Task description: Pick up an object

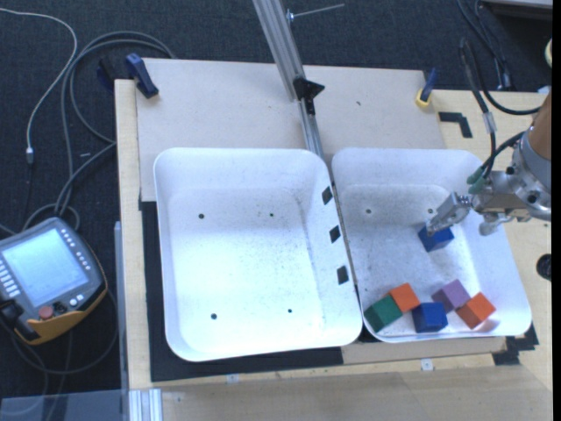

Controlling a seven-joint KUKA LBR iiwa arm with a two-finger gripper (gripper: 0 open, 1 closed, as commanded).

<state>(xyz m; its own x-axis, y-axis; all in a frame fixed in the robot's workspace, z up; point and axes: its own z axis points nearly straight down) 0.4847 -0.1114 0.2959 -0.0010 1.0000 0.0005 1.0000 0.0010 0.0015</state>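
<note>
Blue block (436, 237) sits in the right bin (386, 169), about mid-floor, well apart from the cluster along that bin's near wall: green block (383, 311), orange block (404, 297), a second blue cube (429, 317), purple block (454, 294) and another orange block (478, 310). The end effector (443, 220) is right over the blue block, one finger reaching down to its top edge; whether the block is actually clamped I cannot tell, since the far finger is hidden. To do this step well, I judge the fingers should straddle opposite flat faces squarely and close firmly before any lift, then rise straight up. The left bin (237, 253) lies just beside the right one on the bench (219, 103).
</note>
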